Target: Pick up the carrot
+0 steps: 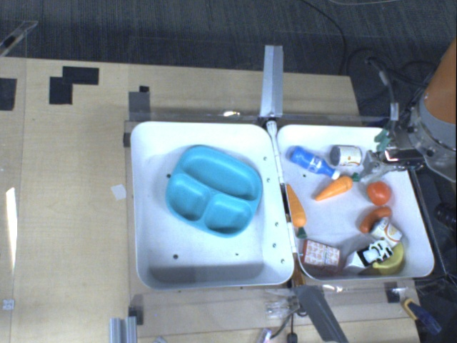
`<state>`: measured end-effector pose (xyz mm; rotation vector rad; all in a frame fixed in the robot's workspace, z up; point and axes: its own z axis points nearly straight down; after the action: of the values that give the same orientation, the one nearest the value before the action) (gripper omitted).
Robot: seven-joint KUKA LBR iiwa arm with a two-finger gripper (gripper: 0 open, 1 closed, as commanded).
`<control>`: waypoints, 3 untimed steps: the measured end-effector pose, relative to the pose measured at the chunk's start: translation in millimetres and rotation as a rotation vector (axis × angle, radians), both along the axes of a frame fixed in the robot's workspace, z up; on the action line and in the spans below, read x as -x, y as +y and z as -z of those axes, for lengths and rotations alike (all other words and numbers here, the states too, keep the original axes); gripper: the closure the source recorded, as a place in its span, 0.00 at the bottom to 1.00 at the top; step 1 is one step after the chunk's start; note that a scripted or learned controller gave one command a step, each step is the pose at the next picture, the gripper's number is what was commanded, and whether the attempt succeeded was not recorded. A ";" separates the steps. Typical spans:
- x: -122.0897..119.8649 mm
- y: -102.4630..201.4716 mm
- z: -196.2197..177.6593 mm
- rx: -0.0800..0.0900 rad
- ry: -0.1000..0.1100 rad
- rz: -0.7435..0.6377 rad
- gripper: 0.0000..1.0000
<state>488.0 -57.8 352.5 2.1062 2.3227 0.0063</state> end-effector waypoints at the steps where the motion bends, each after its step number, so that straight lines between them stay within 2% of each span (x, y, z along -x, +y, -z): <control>1: -0.2 46.0 69.8 -0.002 0.003 0.161 1.00; 2: -0.2 -11.0 39.5 0.001 0.000 -0.046 1.00; 3: 0.4 14.0 168.5 -0.001 0.005 -0.144 1.00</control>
<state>487.7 -43.8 184.0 1.9364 2.4712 0.0029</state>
